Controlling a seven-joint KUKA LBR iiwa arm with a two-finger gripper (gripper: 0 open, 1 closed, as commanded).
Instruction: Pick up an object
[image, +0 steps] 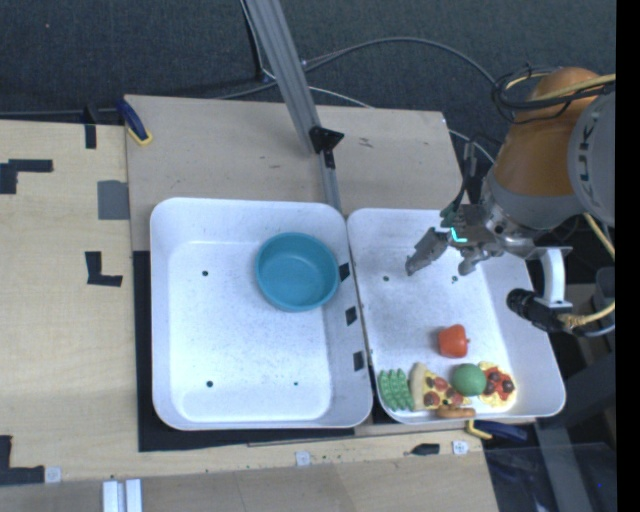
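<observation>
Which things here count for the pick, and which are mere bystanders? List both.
For the pick: gripper, open above the right bin; red tomato-like toy; green ball; toy food pile.

Bystanders: blue bowl in the left bin; metal pole.

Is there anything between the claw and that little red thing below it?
No. In the camera view, only bare white floor of the right bin lies between the gripper and the red thing.

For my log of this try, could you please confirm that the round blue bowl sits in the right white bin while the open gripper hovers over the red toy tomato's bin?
Not quite: the camera view shows the round blue bowl in the left white bin, not the right one. The rest stands: the open gripper hovers over the right white bin, which holds the red toy tomato.
</observation>
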